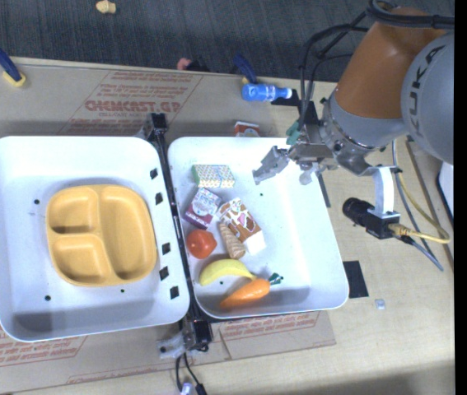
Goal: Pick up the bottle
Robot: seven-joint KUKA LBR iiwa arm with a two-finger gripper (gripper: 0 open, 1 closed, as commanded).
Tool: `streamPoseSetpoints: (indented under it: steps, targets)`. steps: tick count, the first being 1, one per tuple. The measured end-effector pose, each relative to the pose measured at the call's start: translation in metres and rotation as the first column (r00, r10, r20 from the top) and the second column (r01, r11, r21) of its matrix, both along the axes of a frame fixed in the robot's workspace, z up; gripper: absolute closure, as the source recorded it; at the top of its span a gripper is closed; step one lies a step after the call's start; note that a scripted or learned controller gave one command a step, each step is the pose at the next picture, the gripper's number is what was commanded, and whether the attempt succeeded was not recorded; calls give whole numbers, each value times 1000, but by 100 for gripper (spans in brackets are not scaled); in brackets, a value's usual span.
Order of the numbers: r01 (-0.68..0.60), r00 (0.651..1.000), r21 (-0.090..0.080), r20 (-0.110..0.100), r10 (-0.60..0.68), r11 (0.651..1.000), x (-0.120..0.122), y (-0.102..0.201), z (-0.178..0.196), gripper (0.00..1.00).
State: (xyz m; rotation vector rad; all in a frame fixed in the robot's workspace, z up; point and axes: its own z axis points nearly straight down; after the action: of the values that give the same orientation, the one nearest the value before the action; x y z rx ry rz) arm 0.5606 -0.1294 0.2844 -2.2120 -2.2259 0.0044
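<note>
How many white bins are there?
2. The left bin holds a yellow plate. The right bin holds toy food, including a banana and a carrot.

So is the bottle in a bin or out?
Out. The blue bottle lies on its side on the cardboard behind the right bin, beyond its far rim.

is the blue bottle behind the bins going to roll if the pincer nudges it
Probably. The blue bottle lies on its side on the flat cardboard sheet, outside the right bin, so its rounded body could roll. It looks small and plastic, so likely light and easily knocked away. The pincer hovers over that bin.
</note>
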Motion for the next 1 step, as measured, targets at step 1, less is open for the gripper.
streamPoseSetpoints:
  steps: [1]
  targets:
    - [-5,1000,0,-3,5,1000,0,0,10,100]
